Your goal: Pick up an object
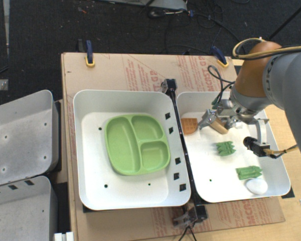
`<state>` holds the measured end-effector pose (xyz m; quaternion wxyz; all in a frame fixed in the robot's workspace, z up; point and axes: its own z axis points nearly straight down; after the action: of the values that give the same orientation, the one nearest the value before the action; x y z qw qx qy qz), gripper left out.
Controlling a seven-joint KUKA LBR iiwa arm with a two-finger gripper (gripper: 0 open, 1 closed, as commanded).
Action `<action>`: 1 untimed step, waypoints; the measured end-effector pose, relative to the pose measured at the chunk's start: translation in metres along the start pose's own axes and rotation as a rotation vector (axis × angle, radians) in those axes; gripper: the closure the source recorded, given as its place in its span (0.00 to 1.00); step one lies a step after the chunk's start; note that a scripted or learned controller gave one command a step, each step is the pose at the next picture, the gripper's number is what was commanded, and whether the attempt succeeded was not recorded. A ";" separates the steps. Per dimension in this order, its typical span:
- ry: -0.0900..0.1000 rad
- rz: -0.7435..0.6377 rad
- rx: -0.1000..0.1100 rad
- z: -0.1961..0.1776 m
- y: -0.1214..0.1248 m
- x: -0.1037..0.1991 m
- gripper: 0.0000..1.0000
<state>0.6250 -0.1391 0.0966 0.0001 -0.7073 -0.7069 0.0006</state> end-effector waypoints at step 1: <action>-0.001 0.000 -0.004 -0.013 0.001 0.000 1.00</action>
<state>0.6262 -0.1392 0.1094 -0.0016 -0.7074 -0.7068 -0.0006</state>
